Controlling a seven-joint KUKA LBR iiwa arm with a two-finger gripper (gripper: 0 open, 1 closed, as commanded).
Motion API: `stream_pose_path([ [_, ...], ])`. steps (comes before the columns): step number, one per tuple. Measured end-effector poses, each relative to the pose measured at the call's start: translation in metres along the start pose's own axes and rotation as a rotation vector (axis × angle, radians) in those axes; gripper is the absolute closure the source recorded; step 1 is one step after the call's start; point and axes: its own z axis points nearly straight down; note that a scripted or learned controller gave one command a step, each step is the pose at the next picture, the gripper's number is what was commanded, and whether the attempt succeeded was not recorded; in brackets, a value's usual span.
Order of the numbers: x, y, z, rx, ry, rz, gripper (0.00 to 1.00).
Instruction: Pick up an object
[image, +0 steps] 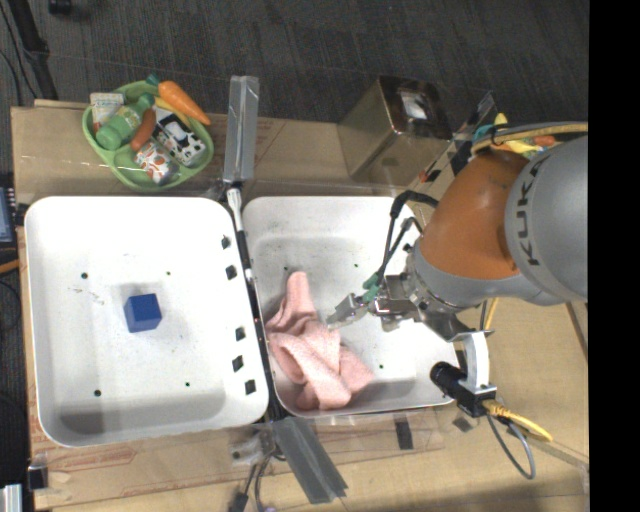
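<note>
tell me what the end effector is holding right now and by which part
Cannot be told. The end effector sits at the right edge of the pink cloth in the right bin, but no fabric shows between its fingers.

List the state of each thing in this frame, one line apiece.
Pink cloth: crumpled in the right bin, by its left wall, not lifted.
Blue cube: resting flat in the left bin, untouched.
Gripper: low over the right bin, at the cloth's upper right edge; nothing seen held.
Green bowl: outside the bins, heaped with toy food.
</note>
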Motion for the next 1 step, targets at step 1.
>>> stream_pose_path([
  [1,0.0041,0.0381,0.1170,-0.009,0.000,-0.060,0.00],
])
